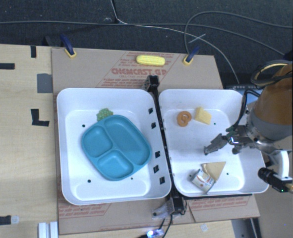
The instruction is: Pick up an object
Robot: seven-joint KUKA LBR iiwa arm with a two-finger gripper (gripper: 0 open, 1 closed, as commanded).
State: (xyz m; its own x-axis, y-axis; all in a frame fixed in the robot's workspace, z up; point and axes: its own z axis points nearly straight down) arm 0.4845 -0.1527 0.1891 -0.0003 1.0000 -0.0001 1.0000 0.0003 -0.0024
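The right bin [235,100] holds an orange ring-shaped piece [184,118] and a yellow cheese wedge [203,116] near its far side. A tan wedge [215,169] and a small silver-and-white crumpled item [201,180] lie near its front. My gripper [211,147] reaches in from the right and hovers over the middle of this bin, between the two pairs of objects. It sits just above and left of the tan wedge. Nothing shows in its grasp.
The left bin [67,133] carries a blue divided plate [115,148] with a small green piece [104,114] at its far edge. A yellow corn-like item [150,60] lies on the cardboard behind the bins. Cables run across the dark floor at the back.
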